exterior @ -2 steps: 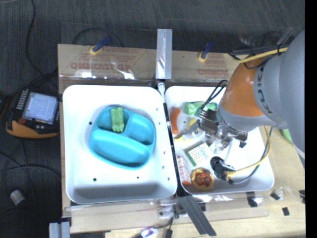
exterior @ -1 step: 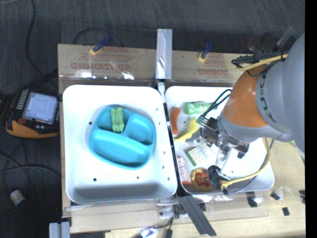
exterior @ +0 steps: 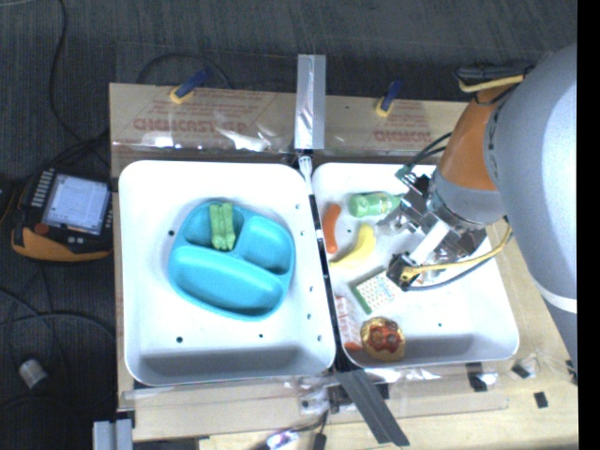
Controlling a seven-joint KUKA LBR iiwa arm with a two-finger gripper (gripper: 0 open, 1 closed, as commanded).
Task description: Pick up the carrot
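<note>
The carrot [exterior: 331, 229] is a small orange piece lying lengthwise against the left wall of the right bin [exterior: 469, 331]. My gripper [exterior: 409, 216] hangs over the middle of that bin, to the right of the carrot and apart from it. A green bottle [exterior: 370, 203] and a yellow banana [exterior: 356, 247] lie between the gripper and the carrot. Nothing shows in the gripper's grasp.
A green-patterned white packet [exterior: 375, 292] and a red-and-yellow round fruit [exterior: 382, 337] lie in the right bin's front left. The left bin [exterior: 150, 345] holds a blue divided plate [exterior: 230, 284] with a green vegetable [exterior: 222, 225] in one section. The arm covers the right bin's far right.
</note>
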